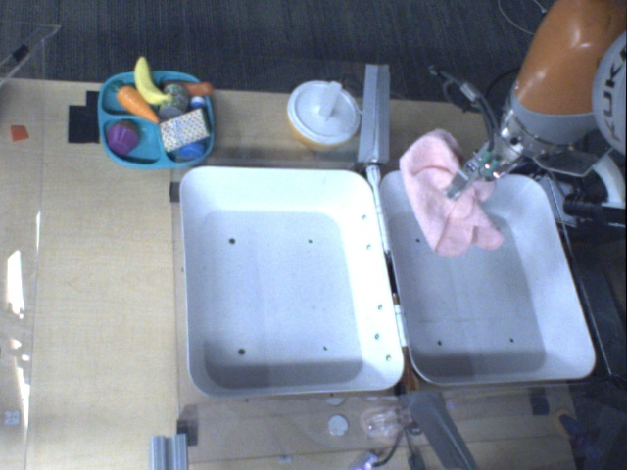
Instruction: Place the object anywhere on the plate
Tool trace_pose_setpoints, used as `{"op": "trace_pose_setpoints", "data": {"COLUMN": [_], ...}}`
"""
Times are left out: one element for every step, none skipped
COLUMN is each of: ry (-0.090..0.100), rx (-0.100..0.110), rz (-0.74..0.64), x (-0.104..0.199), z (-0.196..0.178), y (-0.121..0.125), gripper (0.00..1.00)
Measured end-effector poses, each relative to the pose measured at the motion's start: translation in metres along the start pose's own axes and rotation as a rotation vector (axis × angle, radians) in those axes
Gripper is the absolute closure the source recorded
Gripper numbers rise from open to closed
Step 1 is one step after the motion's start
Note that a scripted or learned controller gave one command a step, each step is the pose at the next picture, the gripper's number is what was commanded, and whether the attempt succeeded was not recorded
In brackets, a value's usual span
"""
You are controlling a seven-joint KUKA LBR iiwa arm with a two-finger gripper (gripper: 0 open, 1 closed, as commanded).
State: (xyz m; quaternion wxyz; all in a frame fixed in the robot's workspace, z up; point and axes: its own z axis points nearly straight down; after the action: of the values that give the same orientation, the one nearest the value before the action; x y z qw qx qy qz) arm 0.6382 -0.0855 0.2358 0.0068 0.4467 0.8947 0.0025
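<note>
Camera view looked down on a pale wooden desk [88, 292] that carried two shallow white bins side by side: the left bin [284, 280] and the right bin [490, 287]. There was one pink cloth [446, 196], crumpled, lying in the far left part of the right bin, with its upper edge lapping over the bin's far rim. One grey arm with an orange band [568, 52] reached in from the right, and its single pincer [470, 176] sat down on the right side of the cloth, its tips pressed into the folds; a bunch of pink fabric appeared pinched between the narrowly set fingers, so the pincer looked closed on the cloth. Behind the bins stood one round yellow bowl with a white lid [323, 114], just beyond the far right corner of the left bin. Further left on the desk sat one blue divided plate [155, 118], well apart from the cloth, holding toy food: one banana [148, 81], one carrot [137, 103], one purple piece [122, 137] and one speckled sponge-like block [186, 129]. One black square patch [83, 123] lay just left of the plate, and one small orange mark [20, 133] lay near the desk's left edge.
</note>
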Motion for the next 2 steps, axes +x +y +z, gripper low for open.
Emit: {"op": "trace_pose_setpoints", "data": {"ry": [0.003, 0.003], "rx": [0.003, -0.001], "rz": [-0.005, -0.409], "x": [0.000, 0.049], "z": [0.009, 0.001], "y": [0.003, 0.022], "gripper": [1.00, 1.00]}}
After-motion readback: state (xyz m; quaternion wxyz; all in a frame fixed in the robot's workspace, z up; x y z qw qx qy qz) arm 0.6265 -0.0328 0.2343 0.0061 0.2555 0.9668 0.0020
